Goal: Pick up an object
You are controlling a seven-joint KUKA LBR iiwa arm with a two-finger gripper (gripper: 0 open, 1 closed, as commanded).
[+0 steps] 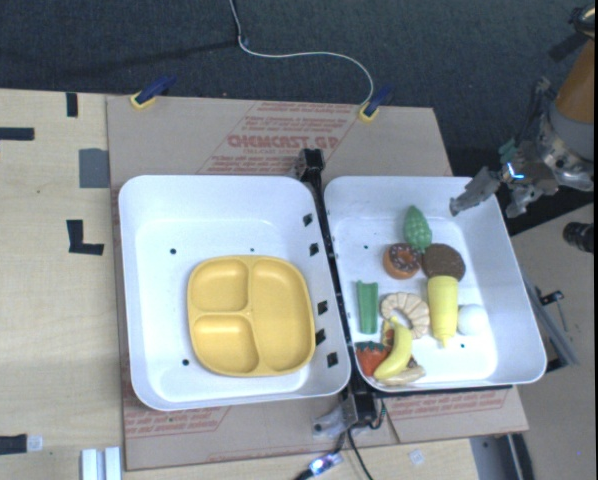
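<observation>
The right bin (pixel 513 268) holds several toy foods: a green leafy piece (pixel 415 226), a brown doughnut (pixel 402 260), a dark brown round piece (pixel 444 261), a yellow corn-like piece (pixel 441 309), a white egg (pixel 471 319), a green stick (pixel 366 306), a beige pastry (pixel 404 305), a banana (pixel 399 349) and a red piece (pixel 371 357). My gripper (pixel 493 199) hangs over the bin's upper right corner, above and right of the green leafy piece. Its fingers are spread open with nothing between them.
A yellow divided plate (pixel 249 315) lies in the left bin (pixel 144 208). Both bins rest on a cardboard sheet (pixel 279 138) held by clamps at its far edge. A white cable (pixel 279 53) runs across the dark floor behind.
</observation>
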